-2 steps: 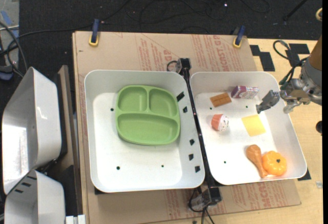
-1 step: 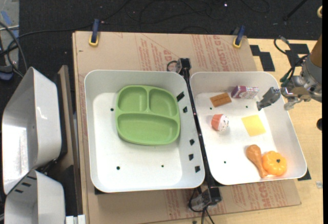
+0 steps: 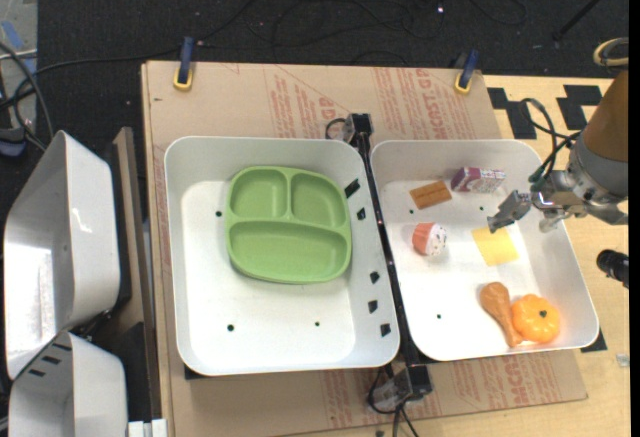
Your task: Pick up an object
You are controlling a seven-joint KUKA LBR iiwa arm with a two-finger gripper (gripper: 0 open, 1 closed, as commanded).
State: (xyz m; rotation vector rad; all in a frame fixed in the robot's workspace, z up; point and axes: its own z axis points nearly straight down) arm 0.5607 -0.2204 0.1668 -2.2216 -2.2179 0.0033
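Observation:
The right bin (image 3: 570, 265) holds several small objects: a yellow block (image 3: 497, 247), a red and white can (image 3: 429, 238), an orange flat piece (image 3: 430, 194), a purple and white box (image 3: 477, 179), a brown drumstick (image 3: 495, 304) and an orange pumpkin (image 3: 537, 318). My gripper (image 3: 522, 217) reaches in from the right and hangs just above and right of the yellow block. It is open, and nothing lies between its fingers.
The left bin (image 3: 200, 325) holds a green divided plate (image 3: 290, 223). A black divider (image 3: 375, 245) runs between the two bins. White tubs (image 3: 60, 235) stand off the bench at the left. Cables lie behind the bench.

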